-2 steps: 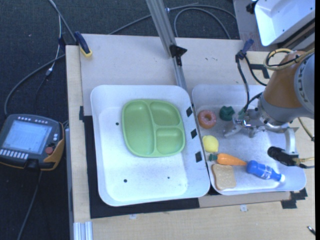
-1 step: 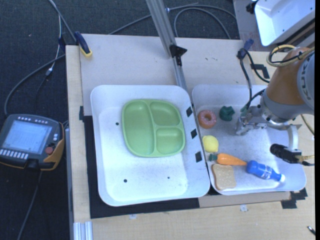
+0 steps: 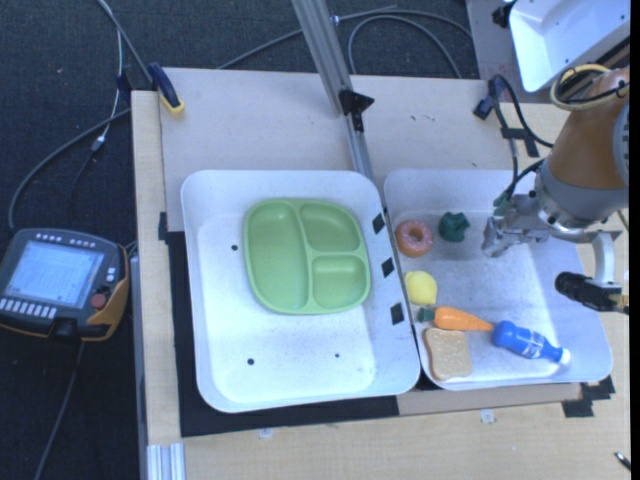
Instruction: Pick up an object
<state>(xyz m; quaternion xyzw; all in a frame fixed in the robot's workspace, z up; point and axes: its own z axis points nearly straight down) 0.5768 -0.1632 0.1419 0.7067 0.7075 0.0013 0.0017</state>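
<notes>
Two white bins are borne by the bench (image 3: pixel 260 118); over the right bin (image 3: pixel 590 363), the gripper (image 3: pixel 497 245) is seen near a green toy (image 3: pixel 454 226), nothing pinched; finger spread cannot be told.

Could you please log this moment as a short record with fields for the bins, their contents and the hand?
left bin: green divided plate
right bin: donut, dark green toy, lemon, carrot, bread slice, blue bottle
hand: above the right bin's far part, right of the dark green toy
held: nothing seen between the fingers
</notes>
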